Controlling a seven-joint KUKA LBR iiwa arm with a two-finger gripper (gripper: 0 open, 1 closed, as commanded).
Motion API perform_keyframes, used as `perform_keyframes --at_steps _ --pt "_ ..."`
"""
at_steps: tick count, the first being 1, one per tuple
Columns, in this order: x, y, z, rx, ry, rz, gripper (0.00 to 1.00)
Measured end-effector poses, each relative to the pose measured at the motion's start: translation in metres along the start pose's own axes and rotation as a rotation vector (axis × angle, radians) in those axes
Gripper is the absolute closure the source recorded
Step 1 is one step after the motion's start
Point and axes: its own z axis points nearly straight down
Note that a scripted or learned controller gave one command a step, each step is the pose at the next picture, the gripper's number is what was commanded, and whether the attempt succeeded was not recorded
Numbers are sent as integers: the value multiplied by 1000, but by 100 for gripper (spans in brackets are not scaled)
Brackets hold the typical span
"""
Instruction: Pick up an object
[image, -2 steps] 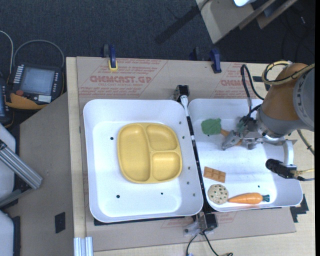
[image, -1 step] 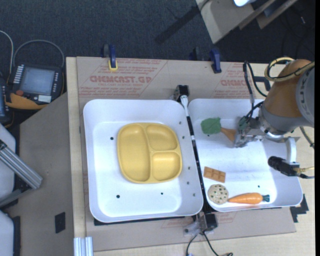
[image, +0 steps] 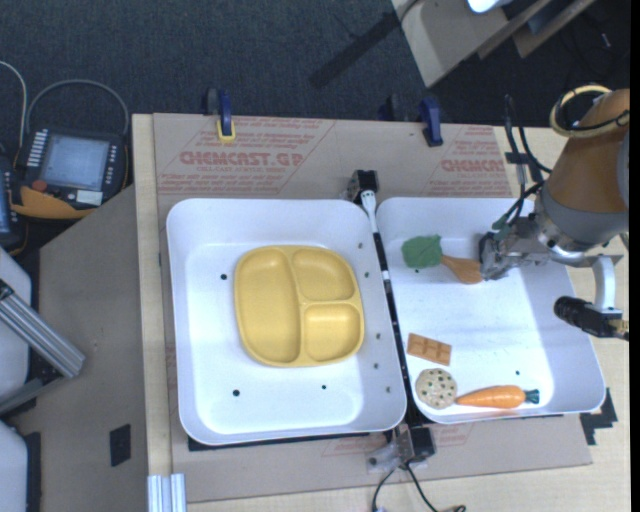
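The claw (image: 490, 262) touches a tan piece (image: 462, 268) beside the green leaf (image: 422, 251); its grip unclear. It should centre squarely before lifting.

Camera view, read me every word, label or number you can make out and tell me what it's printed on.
"CHEMCAST. G.P": red print on the brown board under the bins, upper left.
"CHEMCAST": the same red print at the board's upper right, partly cut off.
Handheld screen at far left: too small and blurred to read.
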Motion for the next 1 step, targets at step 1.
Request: perform_keyframes --at_steps 1 --pt "0 -2 -64 -2 -1 0 100"
